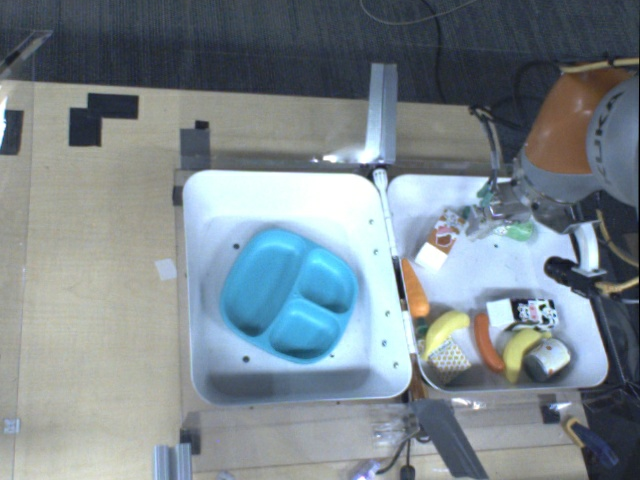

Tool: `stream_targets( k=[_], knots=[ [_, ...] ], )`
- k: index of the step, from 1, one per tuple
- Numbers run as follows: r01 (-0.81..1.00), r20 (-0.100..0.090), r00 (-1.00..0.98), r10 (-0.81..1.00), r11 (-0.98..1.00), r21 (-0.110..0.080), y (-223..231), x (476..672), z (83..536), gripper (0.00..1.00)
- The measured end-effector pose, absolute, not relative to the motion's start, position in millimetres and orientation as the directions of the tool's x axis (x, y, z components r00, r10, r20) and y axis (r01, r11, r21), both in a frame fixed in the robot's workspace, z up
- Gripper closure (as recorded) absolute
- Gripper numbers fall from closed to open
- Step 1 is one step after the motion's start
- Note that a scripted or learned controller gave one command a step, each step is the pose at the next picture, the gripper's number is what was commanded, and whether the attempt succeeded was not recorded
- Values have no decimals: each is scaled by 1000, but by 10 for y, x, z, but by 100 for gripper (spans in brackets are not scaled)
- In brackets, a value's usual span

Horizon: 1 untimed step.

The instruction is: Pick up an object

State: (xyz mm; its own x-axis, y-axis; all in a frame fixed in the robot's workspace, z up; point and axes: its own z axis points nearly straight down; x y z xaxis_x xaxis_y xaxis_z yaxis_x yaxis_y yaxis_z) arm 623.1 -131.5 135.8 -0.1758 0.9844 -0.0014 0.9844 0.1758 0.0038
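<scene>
A glossy turquoise plastic divided plate (288, 293) lies in the left white bin (205, 268). The metal gripper (497, 208) hovers near a green object (519, 231); its grip cannot be told.

Two white bins sit side by side on a pale wooden bench (90, 298).

The left bin (200, 298) fills the centre of the frame and the right bin (590, 363) lies at centre right, their inner walls touching. Black tape marks (100, 116) lie on the bench at upper left. A grey metal post (383, 113) stands at the bins' far junction, against the dark floor (250, 18) along the top.
</scene>
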Motion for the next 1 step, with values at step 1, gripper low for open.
stream_targets(
  k=[1],
  knots=[
    [923,-2,-385,923,385,6,-664,5637,1862,100]
  ],
)
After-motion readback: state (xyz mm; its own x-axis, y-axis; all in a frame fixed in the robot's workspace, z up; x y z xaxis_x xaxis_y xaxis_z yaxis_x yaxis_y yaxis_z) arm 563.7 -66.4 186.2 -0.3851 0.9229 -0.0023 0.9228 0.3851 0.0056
